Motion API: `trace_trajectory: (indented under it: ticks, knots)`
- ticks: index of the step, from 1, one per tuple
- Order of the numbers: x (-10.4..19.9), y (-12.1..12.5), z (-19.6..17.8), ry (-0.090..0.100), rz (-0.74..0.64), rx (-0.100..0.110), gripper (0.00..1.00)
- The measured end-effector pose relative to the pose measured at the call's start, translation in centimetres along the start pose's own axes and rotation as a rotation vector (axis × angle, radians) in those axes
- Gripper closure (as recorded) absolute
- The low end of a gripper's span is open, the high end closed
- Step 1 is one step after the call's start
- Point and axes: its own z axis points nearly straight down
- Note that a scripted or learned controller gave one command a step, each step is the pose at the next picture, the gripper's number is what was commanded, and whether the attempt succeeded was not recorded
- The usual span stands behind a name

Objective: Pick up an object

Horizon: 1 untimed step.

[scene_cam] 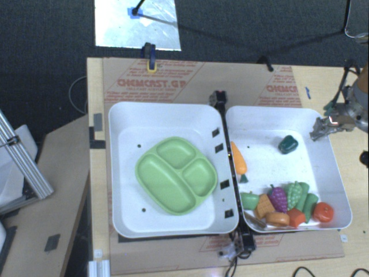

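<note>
Approach step: the claw (324, 126), state unclear, hovers over the right bin's (262, 123) edge, needing descent toward the dark green toy (287, 144)

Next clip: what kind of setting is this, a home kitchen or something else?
Most likely a robotics lab bench, not a kitchen. Two white bins sit side by side on a protective board; the right one holds plastic toy food, the left a green divided plate. A robot's claw hangs at the right bin's edge.
</note>
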Motion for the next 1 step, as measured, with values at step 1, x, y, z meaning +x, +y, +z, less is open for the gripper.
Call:
trace_trajectory:
  ticks: [1]
  knots:
    - [5.1, -1.84, 0.44, 0.002, -0.002, 0.004, 1.0]
